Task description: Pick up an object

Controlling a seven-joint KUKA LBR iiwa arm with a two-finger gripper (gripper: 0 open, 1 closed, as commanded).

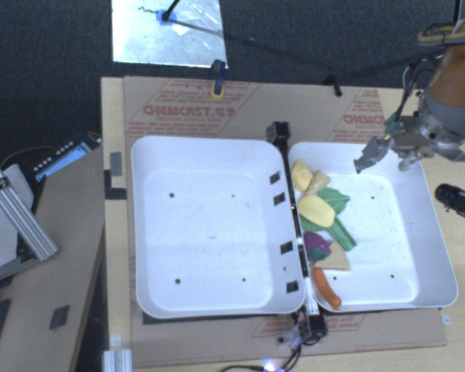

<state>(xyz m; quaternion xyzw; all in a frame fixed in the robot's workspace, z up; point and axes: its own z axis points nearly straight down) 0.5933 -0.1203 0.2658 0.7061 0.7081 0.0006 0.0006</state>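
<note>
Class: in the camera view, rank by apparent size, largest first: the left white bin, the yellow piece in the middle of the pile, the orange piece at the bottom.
1. Left white bin
2. Yellow piece
3. Orange piece

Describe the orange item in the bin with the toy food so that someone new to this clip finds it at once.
Start at the right white bin, the one nearer the arm. Follow its left wall toward the near corner, past the pile of yellow, green and purple toy food. There lies the orange carrot-like piece, slim and slanted, the lowest item in the view and the only orange one.
</note>
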